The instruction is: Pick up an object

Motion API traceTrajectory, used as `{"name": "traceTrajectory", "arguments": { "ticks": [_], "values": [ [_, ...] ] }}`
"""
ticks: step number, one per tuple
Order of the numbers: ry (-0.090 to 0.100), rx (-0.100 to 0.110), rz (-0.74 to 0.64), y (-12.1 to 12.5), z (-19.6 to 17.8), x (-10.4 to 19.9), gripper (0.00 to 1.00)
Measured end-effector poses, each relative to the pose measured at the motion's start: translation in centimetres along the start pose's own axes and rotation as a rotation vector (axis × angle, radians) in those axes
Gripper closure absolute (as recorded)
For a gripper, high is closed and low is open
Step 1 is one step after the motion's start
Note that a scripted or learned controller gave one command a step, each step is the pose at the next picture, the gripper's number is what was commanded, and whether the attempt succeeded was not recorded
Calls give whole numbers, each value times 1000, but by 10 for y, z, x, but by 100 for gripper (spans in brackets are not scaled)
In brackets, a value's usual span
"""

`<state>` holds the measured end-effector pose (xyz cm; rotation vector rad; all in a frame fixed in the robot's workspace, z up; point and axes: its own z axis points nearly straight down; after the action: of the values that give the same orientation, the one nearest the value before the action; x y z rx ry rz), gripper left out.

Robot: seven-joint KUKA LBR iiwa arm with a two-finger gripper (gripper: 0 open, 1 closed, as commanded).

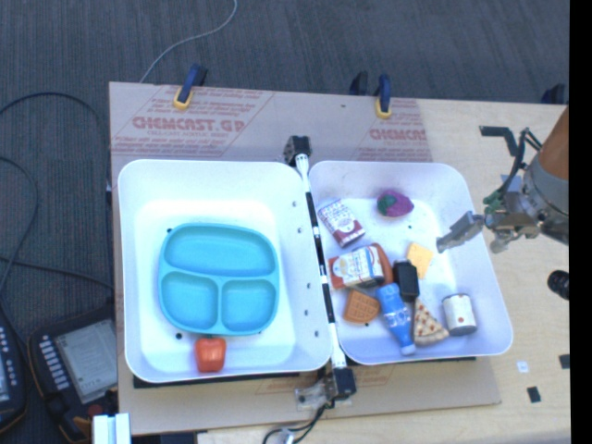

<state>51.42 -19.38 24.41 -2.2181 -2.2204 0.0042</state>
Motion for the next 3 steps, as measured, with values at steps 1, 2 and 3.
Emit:
{"name": "traceTrajectory", "arguments": {
  "ticks": [1, 2, 3],
  "values": [
    [0, 0, 0, 0, 139, 24, 0],
    [2, 3, 1, 0, 132, 24, 100],
    [0, 0, -1, -30, 66, 83, 100]
  ]
}}
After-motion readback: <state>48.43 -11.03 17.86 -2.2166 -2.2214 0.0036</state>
